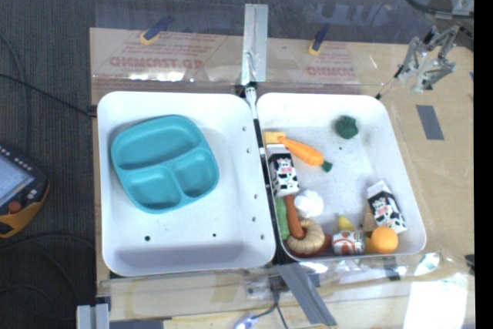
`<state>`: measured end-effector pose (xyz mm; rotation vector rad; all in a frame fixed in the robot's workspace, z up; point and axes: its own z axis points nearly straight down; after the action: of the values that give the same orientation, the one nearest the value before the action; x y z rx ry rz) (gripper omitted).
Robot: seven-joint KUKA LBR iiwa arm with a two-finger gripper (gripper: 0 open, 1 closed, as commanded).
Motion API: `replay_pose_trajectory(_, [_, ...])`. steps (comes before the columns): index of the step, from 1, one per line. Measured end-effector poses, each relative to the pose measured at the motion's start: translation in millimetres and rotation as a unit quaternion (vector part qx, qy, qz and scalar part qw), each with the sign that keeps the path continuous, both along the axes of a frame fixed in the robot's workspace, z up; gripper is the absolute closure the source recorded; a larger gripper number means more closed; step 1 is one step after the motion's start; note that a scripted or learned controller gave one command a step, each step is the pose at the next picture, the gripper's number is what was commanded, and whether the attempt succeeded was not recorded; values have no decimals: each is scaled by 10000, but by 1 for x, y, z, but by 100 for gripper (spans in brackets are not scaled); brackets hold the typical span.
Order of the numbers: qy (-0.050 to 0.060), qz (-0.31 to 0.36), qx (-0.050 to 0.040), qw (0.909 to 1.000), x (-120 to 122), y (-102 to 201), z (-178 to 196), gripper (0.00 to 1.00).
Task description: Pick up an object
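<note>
Gripper [426,65] is parked way up in the top right corner, out past the right bin [385,123] and hanging over the bench, well apart from all the stuff. Fingers look spread apart with nothing between them.

Right bin has everything you could pick: a carrot [303,152] near the divider, a dark green ball [347,127] toward the back, a milk carton [283,174] just below the carrot, a white ball [310,204], a bagel [308,238] at the front edge, a can [347,243] just beside it, an orange [383,240] in the front corner, and a second carton [384,207] right above the orange.

Left bin [115,250] has a teal tray [163,162] with three sections, sitting a bit tilted.
</note>
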<state>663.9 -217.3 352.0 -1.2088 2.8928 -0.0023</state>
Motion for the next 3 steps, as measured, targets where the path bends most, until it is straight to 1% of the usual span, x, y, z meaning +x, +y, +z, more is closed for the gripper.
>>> replay_pose_trajectory(1, [26,1086,-1,9941,5,-4,-182,100])
replay_pose_trajectory(2, [-18,-618,-2,9981,7,-5,-261,100])
replay_pose_trajectory(3, [-37,-2466,10,9691,0,63,-261,100])
